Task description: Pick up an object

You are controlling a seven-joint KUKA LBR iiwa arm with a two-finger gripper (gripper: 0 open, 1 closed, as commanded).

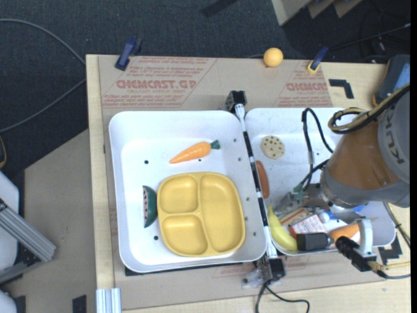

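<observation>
Where arm (365, 168) covers right bin (287, 126), tool's hidden.

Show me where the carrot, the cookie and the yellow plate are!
carrot (191, 152): camera view, middle of its orange body, left bin.
cookie (273, 147): camera view, centre of its dotted face, right bin.
yellow plate (198, 212): camera view, ridge where its compartments meet, left bin.

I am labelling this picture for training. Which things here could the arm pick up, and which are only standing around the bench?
Belong to the job:
carrot
watermelon slice
yellow divided plate
cookie
hot dog
banana
claw, low in the right bin

Just lying about:
orange ball
two blue clamps
cardboard sheet
</observation>
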